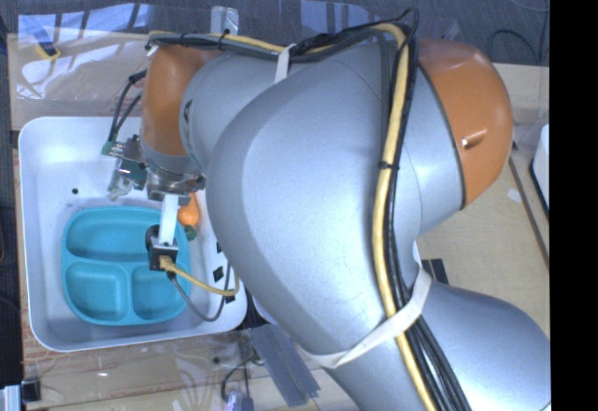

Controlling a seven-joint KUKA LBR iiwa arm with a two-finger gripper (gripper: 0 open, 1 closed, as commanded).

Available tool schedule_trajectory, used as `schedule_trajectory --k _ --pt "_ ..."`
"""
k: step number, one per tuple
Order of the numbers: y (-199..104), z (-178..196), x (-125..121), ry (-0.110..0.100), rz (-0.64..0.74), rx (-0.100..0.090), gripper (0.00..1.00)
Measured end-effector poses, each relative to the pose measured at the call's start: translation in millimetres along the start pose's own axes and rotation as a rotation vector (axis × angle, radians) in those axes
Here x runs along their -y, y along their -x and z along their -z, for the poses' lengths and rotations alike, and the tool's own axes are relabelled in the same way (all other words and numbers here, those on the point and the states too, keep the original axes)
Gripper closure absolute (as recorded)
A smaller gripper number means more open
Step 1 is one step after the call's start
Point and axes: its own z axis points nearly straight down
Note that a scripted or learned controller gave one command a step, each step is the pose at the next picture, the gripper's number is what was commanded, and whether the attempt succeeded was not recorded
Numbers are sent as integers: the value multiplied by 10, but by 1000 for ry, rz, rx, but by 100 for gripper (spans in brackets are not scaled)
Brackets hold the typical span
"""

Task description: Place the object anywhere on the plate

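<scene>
Left white bin (37, 213) has the blue divided plate (103, 264) sitting toward its near edge, with a little orange object (191, 212) right at the plate's far-right corner, while the hand (121, 177) hangs over the bare far strip of the bin, open or closed I honestly can't tell.

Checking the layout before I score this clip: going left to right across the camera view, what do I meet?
left wall of the white bin → blue divided plate → small orange object, at the plate's right rim → grey arm
</scene>
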Motion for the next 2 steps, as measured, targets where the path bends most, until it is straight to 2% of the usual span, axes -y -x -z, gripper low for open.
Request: schedule_trajectory --k 1,2 --pt "-5 94 6 -3 5 0 100" --pt "754 1413 -358 0 -230 -1 100"
